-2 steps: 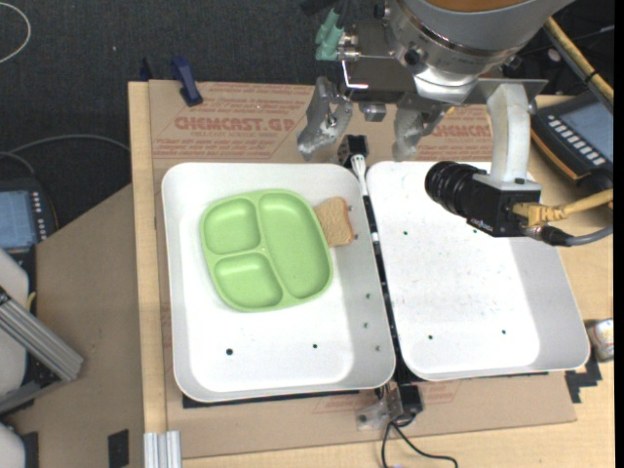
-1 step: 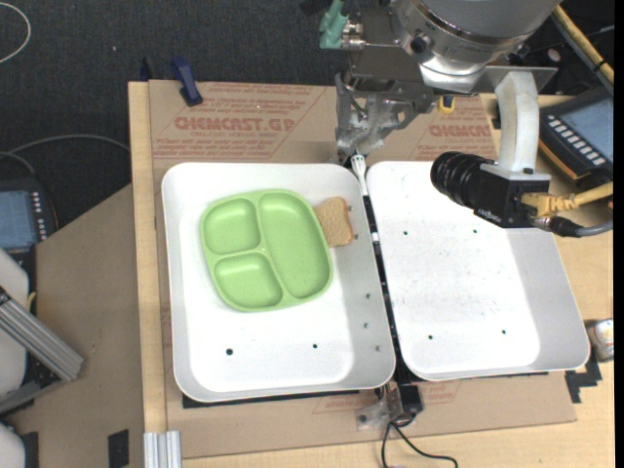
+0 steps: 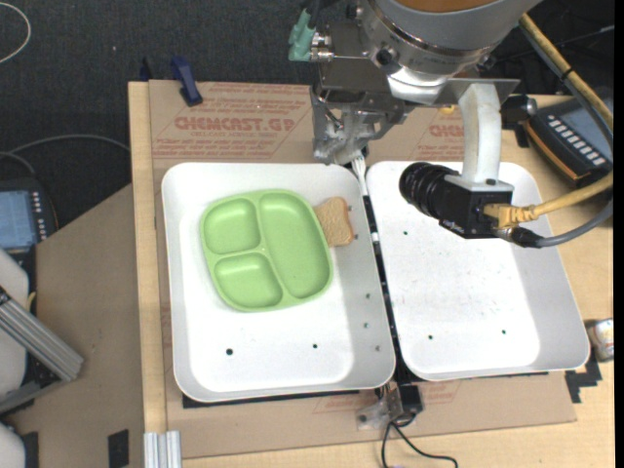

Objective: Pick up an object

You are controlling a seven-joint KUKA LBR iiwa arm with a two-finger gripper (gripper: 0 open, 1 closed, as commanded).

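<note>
The gripper (image 3: 338,144) hangs above the back rim of the left bin (image 3: 185,291); I cannot tell its state. A cracker (image 3: 336,221) leans on the green plate (image 3: 263,250), likely the nearest pick, since it sits just below the gripper.
</note>
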